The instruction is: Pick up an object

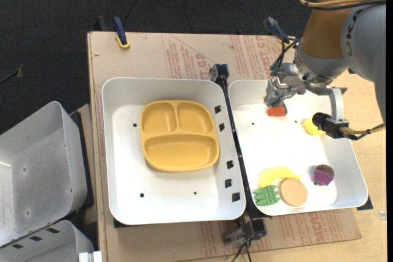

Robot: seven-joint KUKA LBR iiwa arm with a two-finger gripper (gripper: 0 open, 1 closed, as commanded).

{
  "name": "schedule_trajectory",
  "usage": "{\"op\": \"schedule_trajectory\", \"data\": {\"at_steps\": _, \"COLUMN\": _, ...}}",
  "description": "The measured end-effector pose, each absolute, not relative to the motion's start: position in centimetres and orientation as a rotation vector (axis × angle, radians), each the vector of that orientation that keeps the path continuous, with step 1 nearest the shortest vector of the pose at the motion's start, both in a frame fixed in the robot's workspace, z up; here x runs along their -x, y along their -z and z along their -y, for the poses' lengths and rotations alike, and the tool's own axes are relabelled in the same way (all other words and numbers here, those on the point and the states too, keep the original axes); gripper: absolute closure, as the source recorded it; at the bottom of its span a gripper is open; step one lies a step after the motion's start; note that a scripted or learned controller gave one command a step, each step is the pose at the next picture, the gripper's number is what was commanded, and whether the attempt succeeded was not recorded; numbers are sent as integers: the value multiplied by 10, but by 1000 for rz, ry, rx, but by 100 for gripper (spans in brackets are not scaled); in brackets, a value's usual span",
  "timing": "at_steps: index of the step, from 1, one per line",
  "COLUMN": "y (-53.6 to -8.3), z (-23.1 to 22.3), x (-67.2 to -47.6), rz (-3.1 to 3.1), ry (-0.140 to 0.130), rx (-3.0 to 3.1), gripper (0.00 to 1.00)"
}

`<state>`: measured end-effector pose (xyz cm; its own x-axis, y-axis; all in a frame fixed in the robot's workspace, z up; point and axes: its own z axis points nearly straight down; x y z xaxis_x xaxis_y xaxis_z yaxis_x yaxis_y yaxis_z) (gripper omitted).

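Observation:
My gripper (276, 97) hangs low over the far left part of the right bin (350, 159), pointing down. A small red-orange object (277, 110) lies on the bin floor right under its tip, touching it or nearly so; I cannot tell which. A small yellow object (311, 126) lies to the right of it, partly behind a black fitting on the arm. A purple object (323, 175) sits near the right wall. At the front of the bin a yellow piece (274, 175), a tan round piece (293, 192) and a green piece (266, 196) lie together.
The left bin (123, 193) holds a yellow divided plate (180, 135). A black divider strip (232, 144) runs between the two bins. The arm's orange band and grey wrist (334, 21) loom over the right bin's far right corner. A grey tub (37, 169) stands left of the bench.

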<state>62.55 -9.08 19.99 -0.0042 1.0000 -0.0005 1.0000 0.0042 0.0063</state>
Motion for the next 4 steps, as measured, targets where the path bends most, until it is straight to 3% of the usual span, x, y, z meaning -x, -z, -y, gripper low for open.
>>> {"op": "schedule_trajectory", "data": {"at_steps": 1, "y": -235, "z": 91, "x": -627, "rz": -2222, "ry": -5, "rx": -2215, "gripper": 100}}
{"op": "schedule_trajectory", "data": {"at_steps": 4, "y": -239, "z": -52, "x": -642, "rz": -2230, "ry": -3, "rx": -2213, "gripper": 100}}
